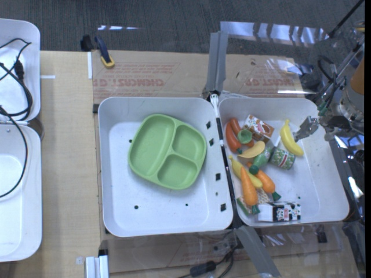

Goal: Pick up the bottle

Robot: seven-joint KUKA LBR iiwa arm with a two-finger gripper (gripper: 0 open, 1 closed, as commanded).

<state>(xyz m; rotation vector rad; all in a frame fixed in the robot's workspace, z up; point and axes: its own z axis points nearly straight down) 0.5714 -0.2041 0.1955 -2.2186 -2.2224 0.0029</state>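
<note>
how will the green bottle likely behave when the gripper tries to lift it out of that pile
The bottle lies on its side among a banana and carrots, so it would probably roll or slip if nudged. It looks like small toy plastic, likely light and stiff. Crowding neighbours may shift with it. The gripper is off to its right.

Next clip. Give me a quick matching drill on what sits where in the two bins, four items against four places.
Things:
1. green plate
2. banana
3. milk carton
4. gripper

Places:
A. front edge of the right bin
B. left bin
C. just right of the banana, over the right bin
D. upper right part of the toy pile

Pairs: 1-B, 2-D, 3-A, 4-C
</note>
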